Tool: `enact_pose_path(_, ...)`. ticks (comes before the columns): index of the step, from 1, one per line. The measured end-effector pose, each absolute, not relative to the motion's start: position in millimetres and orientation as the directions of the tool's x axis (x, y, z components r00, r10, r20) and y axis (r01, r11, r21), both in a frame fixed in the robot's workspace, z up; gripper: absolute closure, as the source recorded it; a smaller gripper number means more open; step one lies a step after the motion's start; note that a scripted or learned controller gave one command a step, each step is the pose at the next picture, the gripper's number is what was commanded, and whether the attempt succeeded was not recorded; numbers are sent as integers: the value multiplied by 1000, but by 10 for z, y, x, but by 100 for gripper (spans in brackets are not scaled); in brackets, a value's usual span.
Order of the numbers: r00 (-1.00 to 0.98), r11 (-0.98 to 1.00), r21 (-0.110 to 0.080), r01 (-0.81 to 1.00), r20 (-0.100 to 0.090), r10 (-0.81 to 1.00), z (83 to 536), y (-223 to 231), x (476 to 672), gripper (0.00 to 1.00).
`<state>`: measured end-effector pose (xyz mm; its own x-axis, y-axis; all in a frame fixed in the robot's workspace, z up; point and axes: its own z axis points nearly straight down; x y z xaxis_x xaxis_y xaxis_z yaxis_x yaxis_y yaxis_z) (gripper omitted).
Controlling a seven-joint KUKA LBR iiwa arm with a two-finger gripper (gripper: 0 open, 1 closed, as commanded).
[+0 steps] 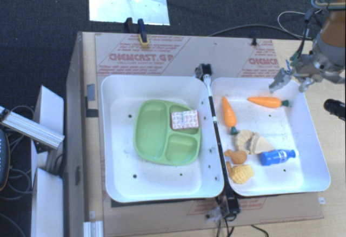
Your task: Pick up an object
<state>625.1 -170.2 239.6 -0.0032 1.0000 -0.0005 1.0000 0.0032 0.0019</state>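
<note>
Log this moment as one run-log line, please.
arm: gripper open, above right bin's far edge | held: nothing | nearest: carrot | left bin: green tray with patterned block

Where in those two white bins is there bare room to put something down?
The left bin has bare floor all round the green tray, widest toward its left wall. In the right bin, bare floor lies between the carrot near the gripper and the blue bottle. It is crowded beside the divider, around the second carrot, shell and corn.

Toy foods (252, 141) in right bin (313, 139)
</note>
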Motion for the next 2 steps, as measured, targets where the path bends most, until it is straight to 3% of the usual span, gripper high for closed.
enact_pose_path(1,-4,4,-2,1000,0,1000,1068,-1786,6452,0)
enact_pose_path(2,-6,6,6,1000,-2,1000,1201,-1790,6475,100)
